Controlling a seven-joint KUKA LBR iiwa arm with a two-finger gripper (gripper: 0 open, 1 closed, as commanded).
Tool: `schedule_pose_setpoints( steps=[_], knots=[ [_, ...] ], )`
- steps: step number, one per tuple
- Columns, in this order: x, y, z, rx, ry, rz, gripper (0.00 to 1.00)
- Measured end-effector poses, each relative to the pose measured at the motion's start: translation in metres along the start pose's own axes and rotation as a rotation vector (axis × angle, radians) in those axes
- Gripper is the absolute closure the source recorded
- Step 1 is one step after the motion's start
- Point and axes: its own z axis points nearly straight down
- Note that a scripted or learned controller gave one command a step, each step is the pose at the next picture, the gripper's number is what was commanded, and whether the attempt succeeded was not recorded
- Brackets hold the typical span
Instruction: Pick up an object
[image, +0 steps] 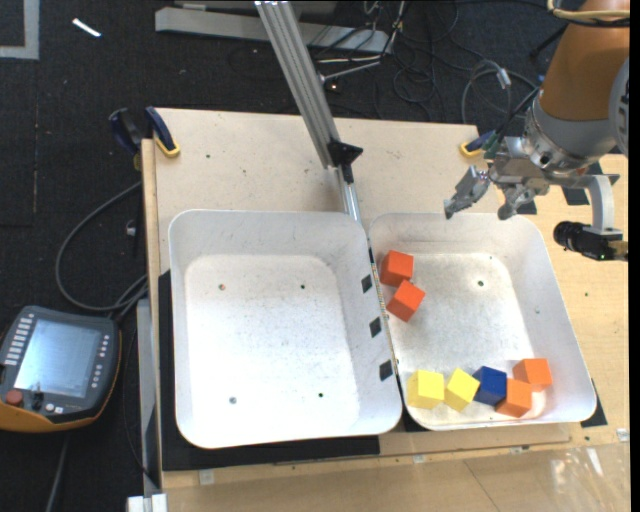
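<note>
1. The tabletop (250, 160) carries two white bins side by side
2. The left bin (200, 240) sits at 9 o'clock, the right bin (530, 260) at 3 o'clock
3. The arm (585, 70) enters from 2 o'clock; its pincer (490, 200) hangs over the right bin's far rim, fingers spread apart, nothing between them
4. Two orange cubes (400, 283) touch near the right bin's 10 o'clock corner
5. Along its 6 o'clock edge lie two yellow cubes (444, 388), a blue cube (491, 384) and two more orange blocks (526, 384)
</note>
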Motion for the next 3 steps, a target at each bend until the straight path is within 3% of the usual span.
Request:
schedule_pose_setpoints(
  steps=[1, 2, 3],
  knots=[
    [-0.013, -0.088, 0.076, 0.01, 0.002, 0.008, 0.0],
    [-0.056, -0.127, 0.187, -0.001, 0.0, 0.007, 0.0],
    [-0.082, -0.127, 0.146, -0.006, -0.003, 0.006, 0.0]
  ],
)
